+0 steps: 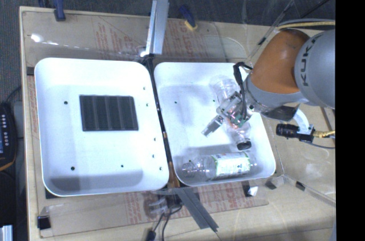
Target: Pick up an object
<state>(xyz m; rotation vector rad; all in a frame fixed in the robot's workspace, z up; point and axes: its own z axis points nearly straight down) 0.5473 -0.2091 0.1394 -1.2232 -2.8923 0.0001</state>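
Observation:
In the right bin [182, 92], a clear plastic bottle with a white label [219, 167] lies on its side along the front wall. A second clear bottle [224, 88] lies slanted near the right wall, its black cap [244, 144] toward the front. My gripper [214, 126] reaches in from the right and hangs low over the middle of this bin, across that second bottle's midsection. The wrist hides part of that bottle. I cannot make out anything held in the gripper.
The left bin [51, 86] holds a dark ribbed rectangular panel [108, 113]. A metal divider bar [157, 23] stands behind the gap between the bins. Blue clamps [57, 3] grip the bench's back edge. Cables [296, 131] trail at the right.

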